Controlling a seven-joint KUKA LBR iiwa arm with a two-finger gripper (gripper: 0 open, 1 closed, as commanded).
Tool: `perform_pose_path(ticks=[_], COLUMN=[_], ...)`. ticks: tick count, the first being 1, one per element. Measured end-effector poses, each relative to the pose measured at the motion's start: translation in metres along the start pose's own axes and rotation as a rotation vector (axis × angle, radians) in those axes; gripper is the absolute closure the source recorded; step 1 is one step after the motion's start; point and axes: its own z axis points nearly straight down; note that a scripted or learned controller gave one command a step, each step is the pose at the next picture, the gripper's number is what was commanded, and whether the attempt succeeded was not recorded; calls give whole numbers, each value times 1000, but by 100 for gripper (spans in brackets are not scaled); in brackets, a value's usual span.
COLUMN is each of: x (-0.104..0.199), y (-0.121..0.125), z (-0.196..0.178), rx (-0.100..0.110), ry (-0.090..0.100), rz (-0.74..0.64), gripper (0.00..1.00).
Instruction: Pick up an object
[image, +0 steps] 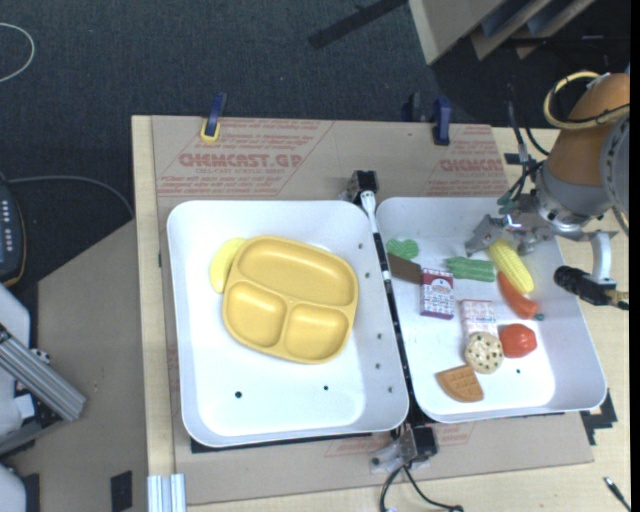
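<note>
A yellow divided plate (288, 298) fills the left bin (190, 330). In the right bin (570, 375), the corn cob (513, 266) lies near the far right edge, long axis running far-left to near-right. The fingers (505, 232) stand spread just above its far end, holding nothing.

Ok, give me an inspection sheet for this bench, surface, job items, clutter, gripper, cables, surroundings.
Surface: cardboard-topped bench bearing a left bin and a right bin, side by side.
Job's things: in the right bin, corn cob, green pod, green leaf piece, small carton, pink packet, cookie, tomato, orange cracker.
Clutter: yellow divided tray in the left bin.
Gripper: gripper low over the right bin's far side, by the corn cob; nothing seen between its fingers.
Cables: black cable at the near edge.
Surroundings: dark carpet; clamps on the far edge.
</note>
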Motion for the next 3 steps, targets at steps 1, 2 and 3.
perform_pose_path(ticks=[1,2,3], x=[1,1,-6], y=[0,1,-4], z=[11,-1,-58], rx=[-5,-9,-15], ry=[-2,-4,-6], rz=[-1,-2,1], gripper=[0,100,100])
